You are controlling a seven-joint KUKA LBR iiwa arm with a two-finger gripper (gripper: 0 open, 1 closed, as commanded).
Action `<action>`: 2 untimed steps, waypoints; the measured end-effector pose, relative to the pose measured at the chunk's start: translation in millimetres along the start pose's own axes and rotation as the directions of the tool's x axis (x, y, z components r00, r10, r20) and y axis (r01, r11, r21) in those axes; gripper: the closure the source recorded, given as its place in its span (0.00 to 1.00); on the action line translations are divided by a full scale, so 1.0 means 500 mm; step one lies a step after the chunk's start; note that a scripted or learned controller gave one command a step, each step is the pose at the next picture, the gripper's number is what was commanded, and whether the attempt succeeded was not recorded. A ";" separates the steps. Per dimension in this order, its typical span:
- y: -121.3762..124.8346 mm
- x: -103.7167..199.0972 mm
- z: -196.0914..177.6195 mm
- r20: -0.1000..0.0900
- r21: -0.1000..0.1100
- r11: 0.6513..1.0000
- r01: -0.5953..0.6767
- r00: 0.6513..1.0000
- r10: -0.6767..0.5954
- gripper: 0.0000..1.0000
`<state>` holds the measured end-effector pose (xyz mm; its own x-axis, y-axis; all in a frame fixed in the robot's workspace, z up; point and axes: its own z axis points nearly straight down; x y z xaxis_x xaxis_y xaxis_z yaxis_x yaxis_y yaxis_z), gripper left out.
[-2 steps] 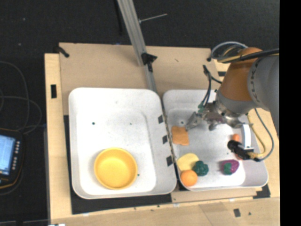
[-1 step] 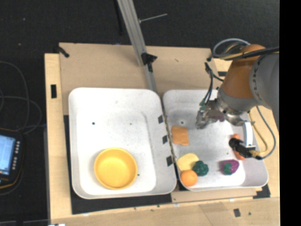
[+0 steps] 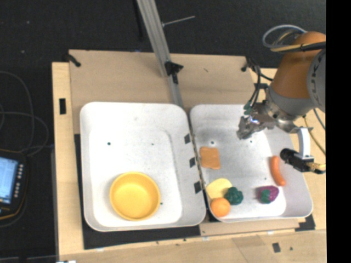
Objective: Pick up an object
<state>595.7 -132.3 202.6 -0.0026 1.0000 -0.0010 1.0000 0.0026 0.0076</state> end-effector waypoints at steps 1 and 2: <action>0.002 -0.002 -0.100 0.000 0.005 1.000 0.001 1.000 -0.001 1.00; 0.006 0.082 -0.091 0.000 0.006 1.000 -0.001 1.000 0.001 1.00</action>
<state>598.1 -91.4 248.1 -0.0021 1.0000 -0.0011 1.0000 0.0021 0.0011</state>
